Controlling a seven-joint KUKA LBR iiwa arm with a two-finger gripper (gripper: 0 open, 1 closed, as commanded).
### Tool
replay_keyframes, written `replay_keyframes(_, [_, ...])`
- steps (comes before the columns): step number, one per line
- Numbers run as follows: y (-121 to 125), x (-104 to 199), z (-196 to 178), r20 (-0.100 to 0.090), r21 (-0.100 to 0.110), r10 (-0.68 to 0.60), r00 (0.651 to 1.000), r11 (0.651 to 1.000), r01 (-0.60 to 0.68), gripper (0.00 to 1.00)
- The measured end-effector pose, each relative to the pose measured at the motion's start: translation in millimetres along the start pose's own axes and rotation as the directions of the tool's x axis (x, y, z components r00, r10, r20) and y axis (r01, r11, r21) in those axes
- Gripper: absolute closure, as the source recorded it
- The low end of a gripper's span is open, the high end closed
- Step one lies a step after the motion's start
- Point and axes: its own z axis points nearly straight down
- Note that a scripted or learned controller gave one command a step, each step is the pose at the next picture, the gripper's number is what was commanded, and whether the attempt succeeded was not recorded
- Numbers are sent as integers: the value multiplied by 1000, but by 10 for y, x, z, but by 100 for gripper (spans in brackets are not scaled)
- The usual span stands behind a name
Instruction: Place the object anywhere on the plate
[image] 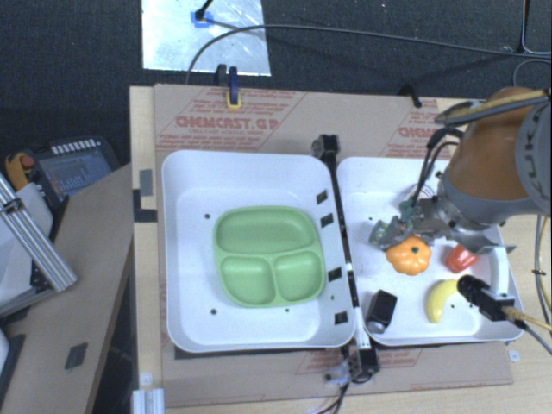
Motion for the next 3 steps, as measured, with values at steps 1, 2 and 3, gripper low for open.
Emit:
replay_keyframes(1, [127, 581, -122, 0, 0, -1, 1000, 1000, 1, 100])
replay_keyframes(2, [164, 1020, -114, 1, 0, 1, 1000, 1000, -1, 100])
replay_keyframes(3, [193, 1600, -260, 0, 0, -1, 1000, 1000, 1, 100])
